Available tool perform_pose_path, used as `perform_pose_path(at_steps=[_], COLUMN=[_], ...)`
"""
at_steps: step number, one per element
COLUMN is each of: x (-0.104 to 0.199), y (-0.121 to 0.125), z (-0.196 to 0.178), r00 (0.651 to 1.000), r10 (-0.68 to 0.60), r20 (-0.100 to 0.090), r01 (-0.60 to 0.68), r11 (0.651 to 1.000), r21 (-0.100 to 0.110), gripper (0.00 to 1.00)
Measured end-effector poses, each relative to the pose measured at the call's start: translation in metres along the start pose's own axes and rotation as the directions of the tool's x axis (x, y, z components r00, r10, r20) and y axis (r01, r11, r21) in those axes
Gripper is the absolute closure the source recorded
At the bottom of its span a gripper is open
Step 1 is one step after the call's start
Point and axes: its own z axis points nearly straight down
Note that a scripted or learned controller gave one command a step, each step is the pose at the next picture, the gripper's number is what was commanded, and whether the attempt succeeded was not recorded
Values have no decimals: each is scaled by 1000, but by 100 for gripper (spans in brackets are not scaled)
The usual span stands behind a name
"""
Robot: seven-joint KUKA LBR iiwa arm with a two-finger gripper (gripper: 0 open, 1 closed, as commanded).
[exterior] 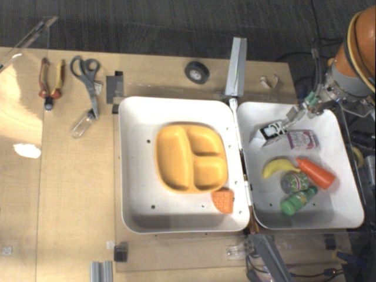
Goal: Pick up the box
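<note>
Where I watch from above, these stand out:
Box (302,139): lies flat in the right bin (346,216), long axis left-right, just right of the gripper.
Gripper (272,131): low over that bin's far-left part; I cannot tell its opening or hold.
Neighbours: banana (277,167), carrot (316,172) nearer the camera.

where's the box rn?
The box lies in the right bin, upper middle, just above the carrot and banana, right of the gripper.

Bright, slightly soft; glare on bench (17,98) left.
</note>
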Motion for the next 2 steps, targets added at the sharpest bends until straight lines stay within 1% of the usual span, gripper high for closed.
perform_pose_path(at_steps=[1, 2], x=[-44, -54], y=[-20, -6], z=[112, 119], r00=[992, 946], r10=[125, 325], r20=[1, 1], r01=[-125, -325], r11=[992, 946], r21=[1, -2], gripper=[0, 0])
